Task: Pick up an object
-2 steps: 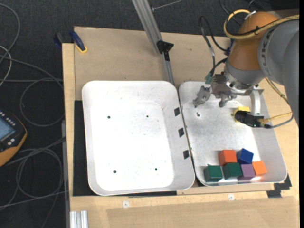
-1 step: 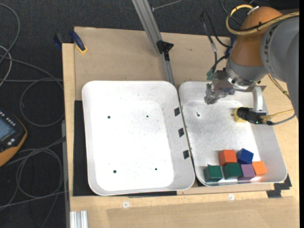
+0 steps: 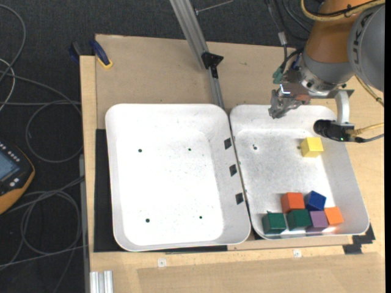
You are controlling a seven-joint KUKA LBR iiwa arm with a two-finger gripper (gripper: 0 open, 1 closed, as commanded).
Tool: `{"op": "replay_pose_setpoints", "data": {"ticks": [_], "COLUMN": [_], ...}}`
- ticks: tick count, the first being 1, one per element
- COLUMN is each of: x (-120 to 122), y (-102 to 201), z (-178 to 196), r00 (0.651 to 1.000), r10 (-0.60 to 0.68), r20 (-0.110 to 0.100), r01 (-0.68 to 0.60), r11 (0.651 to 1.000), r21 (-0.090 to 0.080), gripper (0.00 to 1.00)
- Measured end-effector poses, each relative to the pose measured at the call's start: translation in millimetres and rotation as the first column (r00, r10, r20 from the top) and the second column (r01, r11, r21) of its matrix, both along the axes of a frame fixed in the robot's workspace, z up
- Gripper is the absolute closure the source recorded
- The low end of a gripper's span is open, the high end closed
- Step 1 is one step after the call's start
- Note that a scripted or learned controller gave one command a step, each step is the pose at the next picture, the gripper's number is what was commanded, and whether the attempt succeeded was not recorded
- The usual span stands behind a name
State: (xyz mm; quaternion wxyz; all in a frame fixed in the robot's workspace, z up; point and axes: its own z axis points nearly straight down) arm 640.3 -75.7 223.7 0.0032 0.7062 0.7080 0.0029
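1. Yellow block (image 3: 311,146) lies alone in the right bin (image 3: 348,163), apart from the cluster of blocks (image 3: 302,213) at its near edge.
2. Gripper (image 3: 281,110) hovers over the bin's far rim; I cannot tell its jaw state.

The arm (image 3: 360,29) was grey, with a broad orange band above its wrist. Thin cables ran along it. Its small gripper (image 3: 281,107) was of dull metal.

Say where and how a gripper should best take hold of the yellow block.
Grip the yellow block across two opposite flat sides, coming straight down from above. It sits alone in the right bin, apart from the block cluster, so fingers probably fit on either side.
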Motion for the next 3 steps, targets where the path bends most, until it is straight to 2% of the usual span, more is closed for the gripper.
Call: {"op": "replay_pose_setpoints", "data": {"ticks": [1,2,3], "x": [0.3,13.0,12.1], "y": [0.3,60.5,118.5], "z": [-8.6,-9.2,6.6], "r00": [1.000,1.000,1.000], "r10": [-0.001,0.004,0.005], "r20": [-0.009,-0.006,-0.005], "r01": [0.001,-0.004,-0.005], "r11": [1.000,1.000,1.000], "r21": [0.000,0.003,0.003], "gripper": [1.00,1.00,1.00]}}
